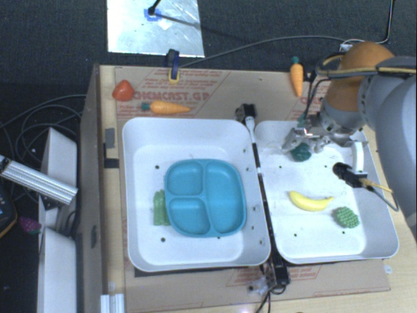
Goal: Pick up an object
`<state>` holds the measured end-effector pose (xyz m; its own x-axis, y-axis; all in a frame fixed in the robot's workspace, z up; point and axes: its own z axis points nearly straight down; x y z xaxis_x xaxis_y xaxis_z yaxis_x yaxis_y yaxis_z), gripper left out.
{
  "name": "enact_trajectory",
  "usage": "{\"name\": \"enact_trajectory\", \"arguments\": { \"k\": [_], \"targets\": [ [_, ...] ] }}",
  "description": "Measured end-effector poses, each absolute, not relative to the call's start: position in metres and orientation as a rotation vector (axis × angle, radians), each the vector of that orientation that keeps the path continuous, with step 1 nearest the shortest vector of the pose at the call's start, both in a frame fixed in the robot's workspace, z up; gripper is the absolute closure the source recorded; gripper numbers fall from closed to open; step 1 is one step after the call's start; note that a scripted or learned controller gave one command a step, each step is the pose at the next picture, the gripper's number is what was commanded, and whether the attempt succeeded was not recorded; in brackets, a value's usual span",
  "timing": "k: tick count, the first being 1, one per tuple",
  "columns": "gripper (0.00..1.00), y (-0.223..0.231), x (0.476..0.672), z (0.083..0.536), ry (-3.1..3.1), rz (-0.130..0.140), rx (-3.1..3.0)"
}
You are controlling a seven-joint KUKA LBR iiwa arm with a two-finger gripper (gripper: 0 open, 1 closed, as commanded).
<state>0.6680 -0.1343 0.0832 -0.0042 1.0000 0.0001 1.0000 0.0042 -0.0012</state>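
While tool [301,143] sits near bin's far rim [306,124] | over teal object [300,152], grip unclear | banana [310,201] apart

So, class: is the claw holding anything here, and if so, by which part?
It cannot be told. The claw sits directly over a dark teal object in the right bin, but no grip is visible.

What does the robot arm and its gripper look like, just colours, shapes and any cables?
The arm is a thick, rounded body in pale grey with an orange band above the wrist. Its gripper is a small, silvery metal piece. A thin dark cable runs along the top right of the view toward the arm; where it attaches cannot be told.
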Motion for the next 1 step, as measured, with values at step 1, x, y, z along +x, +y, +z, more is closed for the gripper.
{"name": "enact_trajectory", "arguments": {
  "k": [1],
  "targets": [
    [1.0, -0.1345, 0.67, 0.0958, -2.232, -0.004, -2.217]
  ]
}}
